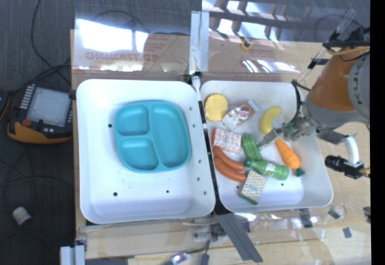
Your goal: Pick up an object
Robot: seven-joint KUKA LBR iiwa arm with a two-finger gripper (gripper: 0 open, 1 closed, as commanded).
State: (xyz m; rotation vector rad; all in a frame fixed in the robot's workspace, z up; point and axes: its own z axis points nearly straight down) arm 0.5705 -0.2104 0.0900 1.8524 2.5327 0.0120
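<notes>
Snack packet, perhaps beside bottle.

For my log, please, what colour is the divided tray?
Turquoise blue tray, camera view.

I'm seeing the bench carrying two white bins side by side, touching along their inner rims: the left bin and the right bin. Clear panels are standing behind them.
</notes>
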